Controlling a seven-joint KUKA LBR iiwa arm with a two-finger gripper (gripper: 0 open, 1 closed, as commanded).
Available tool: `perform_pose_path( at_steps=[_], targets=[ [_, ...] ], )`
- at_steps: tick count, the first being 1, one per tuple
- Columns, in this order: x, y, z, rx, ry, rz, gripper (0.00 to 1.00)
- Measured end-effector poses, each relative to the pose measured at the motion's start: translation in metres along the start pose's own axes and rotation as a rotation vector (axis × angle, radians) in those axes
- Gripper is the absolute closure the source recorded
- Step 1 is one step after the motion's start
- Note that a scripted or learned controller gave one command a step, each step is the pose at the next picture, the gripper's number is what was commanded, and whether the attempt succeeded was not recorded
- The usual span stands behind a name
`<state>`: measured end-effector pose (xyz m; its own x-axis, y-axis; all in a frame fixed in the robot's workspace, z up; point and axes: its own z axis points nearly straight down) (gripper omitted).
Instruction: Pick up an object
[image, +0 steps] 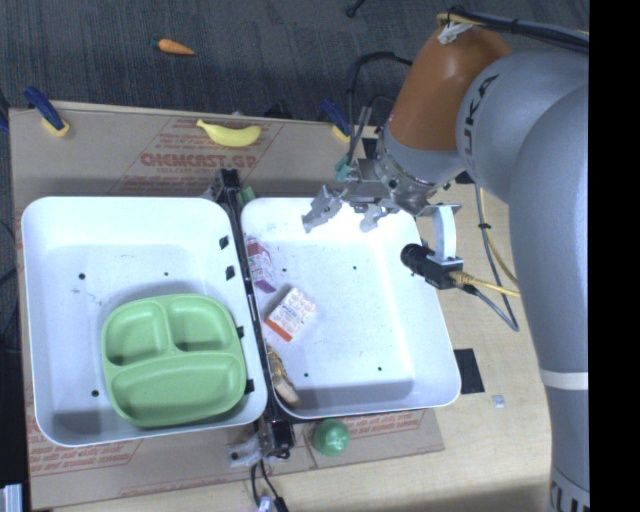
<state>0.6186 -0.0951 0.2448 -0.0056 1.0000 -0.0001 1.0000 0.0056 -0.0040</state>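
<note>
End effector (342, 212) sits over the far edge of the right bin (425, 330), near its far-left corner; the two grey fingers stand apart, one at left, one at right, with nothing between them. Grey arm (530, 200) with orange band (435, 80) comes in from the right and covers the bin's far-right corner. A black fitting with yellow cable (485, 288) hangs off the wrist over the bin's right rim. Candidate items in the right bin: a small orange-and-white box (291, 313) lying flat, left of centre, well apart from the fingers; a red-and-white packet (259, 264) against the left wall, nearer the fingers but not touching them; a small tan item (279, 381) at the near-left corner, kind unclear. Left bin (60, 240) holds a green divided tray (175, 356), in its near half. A black divider clip (230, 185) sits where the bins meet at the far side. On the cardboard-covered desk (130, 165): a yellow banana (229, 131) beyond the bins, a green ball (330, 436) in front of the right bin. Blue clamp (46, 110) at the far-left corner. An orange carrot-like item (176, 46) lies on the dark floor beyond.
</note>
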Motion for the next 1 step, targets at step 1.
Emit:
perform_pose_path(
  at_steps=[1],
  targets=[
    [-0.0398,0.0194,-0.0233,-0.003,0.0,0.002,0.0]
  ],
)
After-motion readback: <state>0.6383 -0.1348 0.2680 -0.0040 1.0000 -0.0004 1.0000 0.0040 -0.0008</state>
